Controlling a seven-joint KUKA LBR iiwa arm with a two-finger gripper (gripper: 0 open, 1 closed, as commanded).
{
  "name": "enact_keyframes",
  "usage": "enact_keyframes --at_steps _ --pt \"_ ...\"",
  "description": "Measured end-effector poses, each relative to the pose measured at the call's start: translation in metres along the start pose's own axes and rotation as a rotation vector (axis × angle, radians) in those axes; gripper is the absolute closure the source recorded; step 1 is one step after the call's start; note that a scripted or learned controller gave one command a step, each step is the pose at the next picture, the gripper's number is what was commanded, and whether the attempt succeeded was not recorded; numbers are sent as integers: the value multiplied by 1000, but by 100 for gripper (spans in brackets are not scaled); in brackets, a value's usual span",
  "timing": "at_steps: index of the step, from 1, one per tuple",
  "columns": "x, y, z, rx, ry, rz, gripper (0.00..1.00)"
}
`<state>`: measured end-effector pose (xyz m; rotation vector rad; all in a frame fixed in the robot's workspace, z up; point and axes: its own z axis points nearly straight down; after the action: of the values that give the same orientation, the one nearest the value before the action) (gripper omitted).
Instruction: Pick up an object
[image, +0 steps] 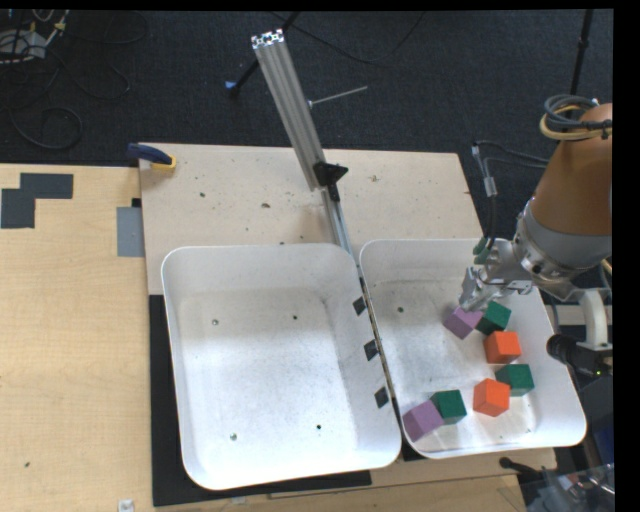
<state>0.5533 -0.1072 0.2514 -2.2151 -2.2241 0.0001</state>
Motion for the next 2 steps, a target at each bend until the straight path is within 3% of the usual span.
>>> enact_keyframes --at_steps 2 --pt "106 31 11 0 0 -1 100"
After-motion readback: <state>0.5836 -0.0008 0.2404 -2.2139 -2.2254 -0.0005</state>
